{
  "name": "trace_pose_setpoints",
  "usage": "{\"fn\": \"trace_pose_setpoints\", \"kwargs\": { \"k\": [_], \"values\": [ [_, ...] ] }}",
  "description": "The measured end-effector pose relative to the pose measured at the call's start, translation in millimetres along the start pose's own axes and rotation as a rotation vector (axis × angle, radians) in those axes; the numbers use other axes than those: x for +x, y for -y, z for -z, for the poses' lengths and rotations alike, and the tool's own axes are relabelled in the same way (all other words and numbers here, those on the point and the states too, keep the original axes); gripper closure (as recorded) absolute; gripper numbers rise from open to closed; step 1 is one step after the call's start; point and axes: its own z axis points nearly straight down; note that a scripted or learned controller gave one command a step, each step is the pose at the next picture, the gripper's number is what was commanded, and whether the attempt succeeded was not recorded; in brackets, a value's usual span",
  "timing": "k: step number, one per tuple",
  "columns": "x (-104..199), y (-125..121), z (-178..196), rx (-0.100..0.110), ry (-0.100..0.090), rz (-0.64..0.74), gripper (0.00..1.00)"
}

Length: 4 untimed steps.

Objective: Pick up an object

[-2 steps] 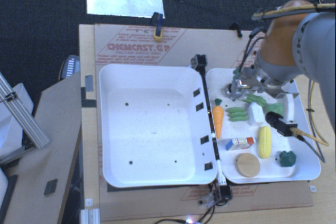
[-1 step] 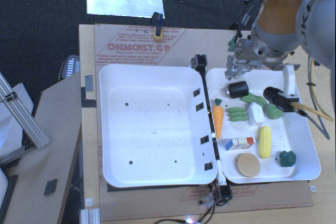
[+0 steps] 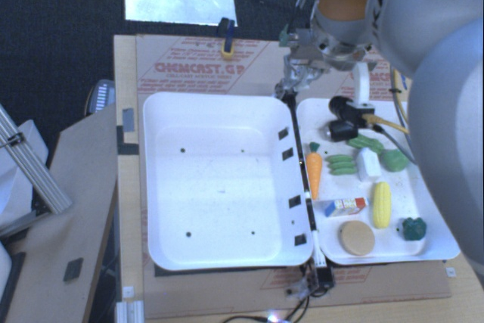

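Camera view: gripper (image 3: 291, 85) raised above far end of divider clips (image 3: 293, 178); finger state cannot tell. Carrot (image 3: 314, 172) lies just right of divider, corn (image 3: 382, 204) farther right. Nothing visibly held; likely poised before descent.

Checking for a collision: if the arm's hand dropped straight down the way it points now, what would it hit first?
Probably the back rim where the two shallow white bins meet: the hand hangs just above that divider, not over the toys. Depth is hard to judge from this slanted view.
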Motion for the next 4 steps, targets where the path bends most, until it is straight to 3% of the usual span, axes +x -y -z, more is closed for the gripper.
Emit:
{"fn": "trace_pose_setpoints", "kwargs": {
  "k": [1,2,3,4],
  "values": [
    [20.6,-7.8,54.1,-0.001,0.0,-0.003,1.0],
    [77.3,-7.9,104.8,-0.002,-0.002,0.0,1.0],
    [159.8,-2.2,122.9,0.002,-0.003,0.002,1.0],
    [171.2,-9.3,228.0,-0.007,-0.003,-0.003,1.0]
  ]
}}
